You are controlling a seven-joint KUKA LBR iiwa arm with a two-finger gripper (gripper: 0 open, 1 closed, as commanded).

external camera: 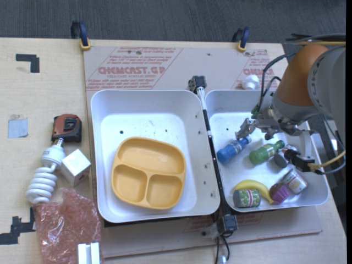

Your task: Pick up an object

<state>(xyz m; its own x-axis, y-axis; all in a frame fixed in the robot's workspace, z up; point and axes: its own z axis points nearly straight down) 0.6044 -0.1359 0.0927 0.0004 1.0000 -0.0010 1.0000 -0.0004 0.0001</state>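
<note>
Grey robot arm [324, 76] with an orange band reaches into the right white plastic bin [220, 106].
Its two-finger gripper [246, 130] hangs with jaws spread, holding nothing, just above a blue plastic bottle [232, 150]; beside lie a green bottle [265, 152] and a yellow banana [254, 186].

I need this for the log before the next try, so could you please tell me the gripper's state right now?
Gripper: over the right bin, just above the blue bottle; open or shut cannot be told, and nothing is seen held.
</note>
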